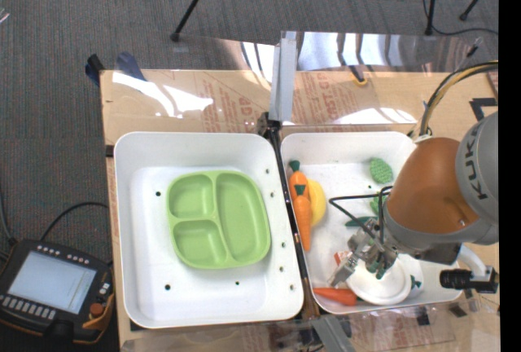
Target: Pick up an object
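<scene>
Grey gripper (365, 254) low in right bin (348, 140), above white lid (384, 287)

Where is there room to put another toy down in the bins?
The left bin has bare white floor all around the green divided plate, widest along its left and bottom walls. The right bin is crowded: carrot, yellow toy, green piece, white dish, and the gripper. Only its top-middle strip is bare.

Bright daylight; glare on bench (203, 102); focus sharp.
</scene>
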`<state>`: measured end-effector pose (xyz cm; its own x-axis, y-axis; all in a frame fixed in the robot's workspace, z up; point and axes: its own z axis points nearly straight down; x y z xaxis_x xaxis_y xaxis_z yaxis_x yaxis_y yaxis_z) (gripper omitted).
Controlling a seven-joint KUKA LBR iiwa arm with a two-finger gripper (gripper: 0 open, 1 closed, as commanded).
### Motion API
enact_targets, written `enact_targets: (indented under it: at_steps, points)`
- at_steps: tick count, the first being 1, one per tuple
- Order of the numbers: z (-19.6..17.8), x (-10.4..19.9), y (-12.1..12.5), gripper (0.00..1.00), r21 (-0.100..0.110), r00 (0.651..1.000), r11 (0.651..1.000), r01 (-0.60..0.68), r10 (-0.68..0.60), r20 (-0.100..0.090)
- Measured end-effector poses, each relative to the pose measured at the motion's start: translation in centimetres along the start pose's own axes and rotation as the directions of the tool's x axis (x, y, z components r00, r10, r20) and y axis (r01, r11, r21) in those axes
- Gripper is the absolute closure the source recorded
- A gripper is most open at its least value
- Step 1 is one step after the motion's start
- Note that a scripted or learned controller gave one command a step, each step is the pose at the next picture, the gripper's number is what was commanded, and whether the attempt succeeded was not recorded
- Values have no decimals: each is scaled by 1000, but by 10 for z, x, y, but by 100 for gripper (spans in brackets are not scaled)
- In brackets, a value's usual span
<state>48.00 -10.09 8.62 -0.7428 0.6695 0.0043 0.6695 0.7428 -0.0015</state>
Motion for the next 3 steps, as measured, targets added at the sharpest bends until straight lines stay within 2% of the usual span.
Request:
enact_targets:
  at_steps: [1,2,3]
  points:
    - [-1,3,18,0,-2,984,984,-178,178,3]
    - [-10,3,17,100,-2,984,984,-176,176,1]
    - [-103,-60,111,100,-6,915,915,-403,403,5]
